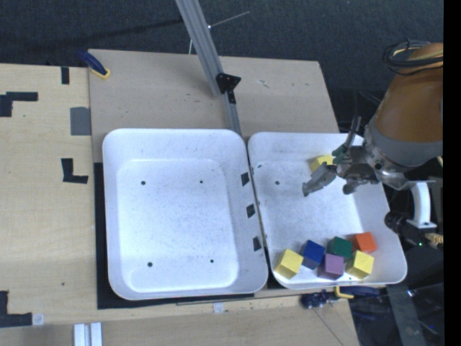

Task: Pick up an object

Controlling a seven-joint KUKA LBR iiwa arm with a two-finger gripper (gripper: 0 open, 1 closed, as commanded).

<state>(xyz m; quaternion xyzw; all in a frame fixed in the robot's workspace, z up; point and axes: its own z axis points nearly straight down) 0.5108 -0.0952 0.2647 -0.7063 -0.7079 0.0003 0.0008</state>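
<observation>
- Camera view: a small yellow block is seen in the right bin, toward its far right part, just beside the gripper. Only part of the block shows — a plain yellow face with soft edges, the rest covered by the gripper's body.
- Whether the block sits between the fingers cannot be told; it lies at the gripper's upper side, touching or nearly so.
- One grey finger is seen slanting down and to the left over the bin floor; how wide the pincer stands cannot be told.
- The arm reaches in from the right, its orange band above the grey wrist, hanging over the bin's right rim.
- A cluster of blocks is gathered at the near right corner of the same bin: a yellow cube, a blue cube, a purple cube, a green cube, an orange cube and another yellow cube — packed close, several touching.
- The left bin lies alongside, its rim meeting the right bin's rim.
- A grey metal pole slants across the bench beyond the bins.
</observation>
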